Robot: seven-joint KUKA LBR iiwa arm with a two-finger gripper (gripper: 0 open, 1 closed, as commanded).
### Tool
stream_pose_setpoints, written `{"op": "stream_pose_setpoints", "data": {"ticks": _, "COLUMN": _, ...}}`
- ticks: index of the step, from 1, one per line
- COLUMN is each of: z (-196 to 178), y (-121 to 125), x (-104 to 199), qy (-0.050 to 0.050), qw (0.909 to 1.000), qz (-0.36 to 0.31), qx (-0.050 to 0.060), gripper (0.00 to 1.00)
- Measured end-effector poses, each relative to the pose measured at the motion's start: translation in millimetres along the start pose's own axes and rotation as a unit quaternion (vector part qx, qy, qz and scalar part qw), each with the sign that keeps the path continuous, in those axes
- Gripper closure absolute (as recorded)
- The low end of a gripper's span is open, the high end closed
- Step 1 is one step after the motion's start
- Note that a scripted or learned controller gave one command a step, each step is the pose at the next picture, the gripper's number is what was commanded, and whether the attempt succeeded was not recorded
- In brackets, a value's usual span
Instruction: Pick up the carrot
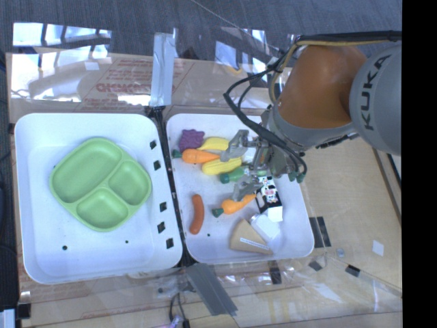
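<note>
Crowding the right bin [300, 241], the arm hid part of the toy food, while the pincer [251, 164], fingers spread wide, hovered between two carrots: one carrot [199, 157] left, another carrot [235, 204] just below.

Dark grey carpet floor [102, 2] along the top, tan cardboard-covered surface [355, 203] with red print at upper left, clear plastic sheeting [61, 53] glaring with bright overhead light, grey tape strips [162, 70] and small black markers [319, 231] at right.
</note>
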State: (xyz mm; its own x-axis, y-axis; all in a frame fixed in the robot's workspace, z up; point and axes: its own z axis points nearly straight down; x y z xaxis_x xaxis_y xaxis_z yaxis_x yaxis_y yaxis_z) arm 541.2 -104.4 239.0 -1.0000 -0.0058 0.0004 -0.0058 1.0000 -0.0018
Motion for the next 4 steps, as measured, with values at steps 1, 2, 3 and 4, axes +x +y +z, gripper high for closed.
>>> {"op": "stream_pose_setpoints", "data": {"ticks": 1, "z": 115.7, "y": -11.3, "x": 12.9, "qy": 0.006, "qw": 1.0000, "qz": 0.000, "qx": -0.002, "gripper": 0.00}}
{"op": "stream_pose_setpoints", "data": {"ticks": 2, "z": 148.7, "y": -3.5, "x": 46.0, "qy": 0.002, "qw": 1.0000, "qz": 0.003, "qx": -0.002, "gripper": 0.00}}
{"op": "stream_pose_setpoints", "data": {"ticks": 3, "z": 137.4, "y": -2.1, "x": 43.6, "qy": -0.001, "qw": 1.0000, "qz": -0.001, "qx": -0.001, "gripper": 1.00}}
{"op": "stream_pose_setpoints", "data": {"ticks": 4, "z": 90.9, "y": -82.5, "x": 23.8, "qy": -0.002, "qw": 0.9918, "qz": -0.128, "qx": 0.000, "gripper": 1.00}}
